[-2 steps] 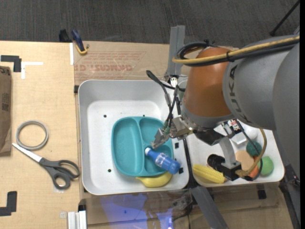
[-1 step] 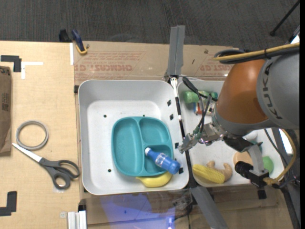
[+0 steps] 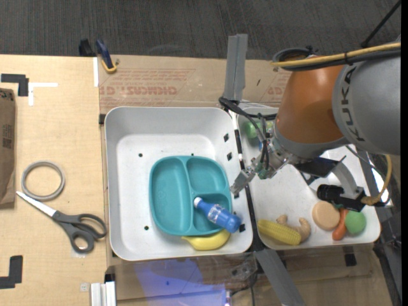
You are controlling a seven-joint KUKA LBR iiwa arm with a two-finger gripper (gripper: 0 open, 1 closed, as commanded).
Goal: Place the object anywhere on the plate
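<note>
**Status.** My fingers [image 3: 250, 173] hang over the wall where the left bin [image 3: 121, 171] meets the right bin [image 3: 287, 199], just beside the right edge of the plate [image 3: 167, 196]. Whether they are spread or closed cannot be told from this view; nothing is visible between them.

**Object location.** The blue bottle [image 3: 218, 215] lies on its side in the lower right compartment of the plate, apart from me. By this layout I judge the placement essentially made.

**Hazards.**
1. Rolling. The bottle is round and resting on its side. Any jolt to the plate or bin could roll it toward the rim.
2. Overhang. Its lower right end sits at the plate's edge, near the banana [image 3: 207, 240] lying against the rim. A small push there could tip it off the plate.
3. Snagging. I am close to the shared bin wall. A low or sideways exit could strike it and shake the plate.

**Orientation.** The long axis runs from upper left to lower right. The pale cap end points upper left, toward the plate's divider; the base points lower right.
</note>
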